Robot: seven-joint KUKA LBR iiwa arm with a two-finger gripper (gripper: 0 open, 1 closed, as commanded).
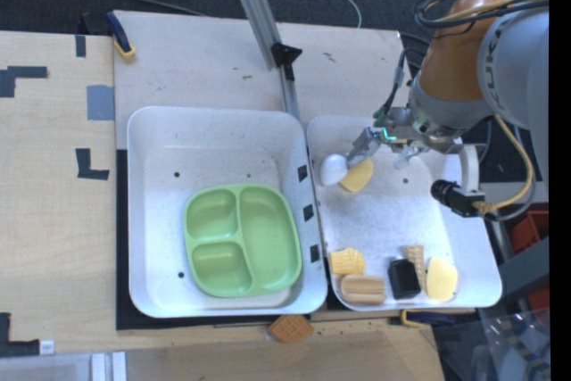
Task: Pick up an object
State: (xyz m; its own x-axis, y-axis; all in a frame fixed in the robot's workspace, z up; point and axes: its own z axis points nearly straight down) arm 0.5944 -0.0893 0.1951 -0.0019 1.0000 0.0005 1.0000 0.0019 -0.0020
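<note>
The gripper (389, 147) of the grey arm hangs over the upper part of the right bin (473, 227), and its two fingers stand apart, so the jaws are open with nothing between them. Just to the left of the fingers lie a yellow rounded piece (357, 177) and a small white object (332, 168), the two touching each other, near the upper left corner of this bin. Along the lower edge of the same bin there is a row of toy foods: a yellow waffle-like piece (347, 261), a tan bun-like piece (362, 288), a black block (403, 277), a small tan cone-like piece (413, 256) and a pale yellow lemon-like piece (441, 278). The left bin (161, 156) holds a green divided plate (242, 239) with three compartments, in its lower right part. A brown waffle-like piece (290, 328) lies outside the bins, on the bench just below them.
</note>
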